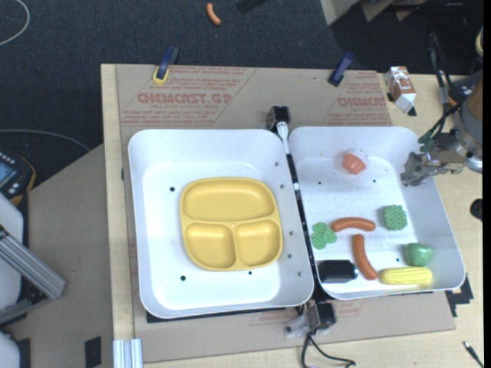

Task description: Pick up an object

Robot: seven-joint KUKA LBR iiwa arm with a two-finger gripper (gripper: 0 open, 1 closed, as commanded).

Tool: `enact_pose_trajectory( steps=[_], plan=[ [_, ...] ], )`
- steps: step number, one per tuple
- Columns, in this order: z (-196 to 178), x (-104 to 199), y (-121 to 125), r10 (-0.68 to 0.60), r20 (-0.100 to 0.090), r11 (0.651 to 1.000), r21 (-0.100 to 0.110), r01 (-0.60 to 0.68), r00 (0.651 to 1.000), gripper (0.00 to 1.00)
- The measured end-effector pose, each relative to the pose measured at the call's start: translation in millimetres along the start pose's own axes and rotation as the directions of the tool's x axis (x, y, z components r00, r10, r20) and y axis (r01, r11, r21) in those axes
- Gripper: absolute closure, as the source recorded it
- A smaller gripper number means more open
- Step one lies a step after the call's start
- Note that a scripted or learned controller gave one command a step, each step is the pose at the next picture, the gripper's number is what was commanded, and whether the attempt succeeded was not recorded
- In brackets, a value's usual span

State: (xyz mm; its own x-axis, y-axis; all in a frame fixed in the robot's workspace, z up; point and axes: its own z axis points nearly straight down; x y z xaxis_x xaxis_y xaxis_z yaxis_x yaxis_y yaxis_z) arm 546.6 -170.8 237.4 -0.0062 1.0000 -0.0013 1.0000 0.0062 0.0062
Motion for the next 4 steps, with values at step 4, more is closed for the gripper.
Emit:
enact_pose_trajectory(
  steps=[4],
  plan=[
    [21.3,99.5,104.0,0.006,0.000,1.000,0.006,-0.006,1.000,1.00]
  ],
)
